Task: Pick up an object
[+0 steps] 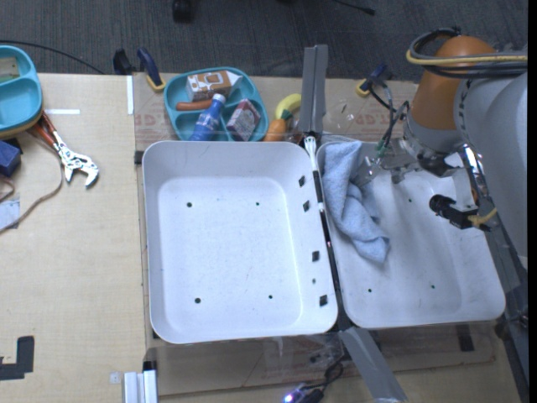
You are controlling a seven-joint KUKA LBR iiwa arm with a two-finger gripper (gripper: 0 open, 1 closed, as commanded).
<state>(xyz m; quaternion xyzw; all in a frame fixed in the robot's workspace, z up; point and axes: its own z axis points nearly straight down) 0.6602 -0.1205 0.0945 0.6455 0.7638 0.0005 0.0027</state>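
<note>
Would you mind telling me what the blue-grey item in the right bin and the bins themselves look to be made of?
The cloth looks like soft woven or terry fabric: it lies crumpled in limp folds, matte. The right bin and left bin appear to be moulded white plastic, smooth with rounded corners, slightly speckled.

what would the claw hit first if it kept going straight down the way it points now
Probably the crumpled light-blue cloth in the right white bin: the claw points down at its right edge. Depth is unclear, so it might meet the bin floor instead.

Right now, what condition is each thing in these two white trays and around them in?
Light blue cloth: crumpled, lying in the right white bin against its left wall.
Left white bin: upright, flat on the bench.
Gripper: low over the right bin, beside the cloth.
Teal divided tray: filled with small items.
Silver wrench: lying flat.
</note>
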